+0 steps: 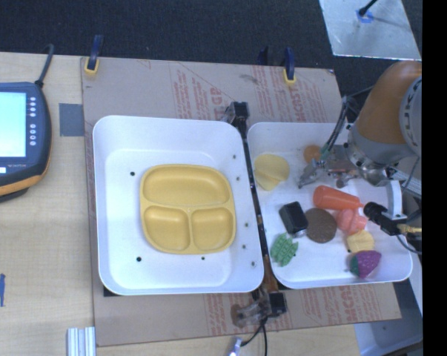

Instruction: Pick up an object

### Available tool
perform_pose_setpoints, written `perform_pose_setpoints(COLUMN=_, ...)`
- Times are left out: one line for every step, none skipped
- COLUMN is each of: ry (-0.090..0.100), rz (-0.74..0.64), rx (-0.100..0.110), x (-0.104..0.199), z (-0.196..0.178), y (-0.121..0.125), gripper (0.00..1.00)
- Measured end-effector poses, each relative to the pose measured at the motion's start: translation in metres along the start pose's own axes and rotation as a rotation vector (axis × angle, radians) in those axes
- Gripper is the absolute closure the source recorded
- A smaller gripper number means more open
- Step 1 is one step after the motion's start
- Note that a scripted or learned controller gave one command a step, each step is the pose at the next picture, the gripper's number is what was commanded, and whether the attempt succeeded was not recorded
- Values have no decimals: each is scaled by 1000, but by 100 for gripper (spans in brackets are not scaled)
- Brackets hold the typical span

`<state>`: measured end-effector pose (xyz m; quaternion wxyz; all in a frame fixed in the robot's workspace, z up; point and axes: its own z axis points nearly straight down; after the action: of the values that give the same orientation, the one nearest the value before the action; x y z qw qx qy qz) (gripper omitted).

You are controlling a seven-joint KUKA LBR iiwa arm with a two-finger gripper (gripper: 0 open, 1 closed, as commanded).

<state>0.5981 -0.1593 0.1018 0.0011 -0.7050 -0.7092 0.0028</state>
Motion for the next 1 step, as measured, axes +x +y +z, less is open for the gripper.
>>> perform_pose_setpoints(ry=2, rz=0, rx=-1, x=-2, z=11, y=-34, gripper=0)
